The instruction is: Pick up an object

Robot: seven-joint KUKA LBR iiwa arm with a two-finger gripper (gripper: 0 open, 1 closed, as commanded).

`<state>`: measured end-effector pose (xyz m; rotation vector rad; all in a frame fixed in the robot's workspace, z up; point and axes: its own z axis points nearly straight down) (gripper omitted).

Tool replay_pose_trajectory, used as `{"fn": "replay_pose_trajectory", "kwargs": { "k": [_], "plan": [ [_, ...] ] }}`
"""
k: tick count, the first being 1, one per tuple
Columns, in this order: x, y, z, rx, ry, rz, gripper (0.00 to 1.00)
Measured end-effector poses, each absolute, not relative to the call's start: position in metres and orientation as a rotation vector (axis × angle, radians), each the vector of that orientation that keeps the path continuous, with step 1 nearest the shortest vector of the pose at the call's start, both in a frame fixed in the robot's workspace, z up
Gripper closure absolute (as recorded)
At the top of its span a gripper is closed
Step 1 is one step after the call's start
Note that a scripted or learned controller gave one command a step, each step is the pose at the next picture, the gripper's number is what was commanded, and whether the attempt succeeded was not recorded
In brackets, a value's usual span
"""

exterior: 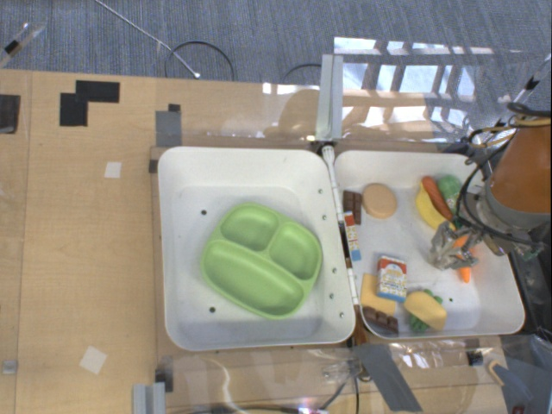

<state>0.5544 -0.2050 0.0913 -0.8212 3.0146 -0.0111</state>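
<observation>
The gripper (449, 247) hangs low in the right bin (509, 317), over its right half, with the grey arm and orange band (524, 178) above it. Whether its fingers are apart or together cannot be told from here; nothing is clearly held between them. A small orange carrot piece (466, 273) lies just below the gripper, and a banana (428, 210) with a longer carrot (435, 195) lies just above it. To do this well, centre on one item apart from its neighbours, descend straight, and close fully before lifting. The cookie (379, 200) and small box (392, 278) sit farther left of the gripper. The green plate (261, 260) rests in the left bin (185, 317).
</observation>
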Motion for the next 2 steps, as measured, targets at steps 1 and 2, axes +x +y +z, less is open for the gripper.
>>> {"fn": "replay_pose_trajectory", "kwargs": {
  "k": [1, 2],
  "plan": [
    [0.553, -0.206, 0.090, -0.822, 3.018, -0.011, 0.00],
    [0.559, -0.204, 0.106, -0.821, 3.002, -0.019, 1.00]
  ]
}}
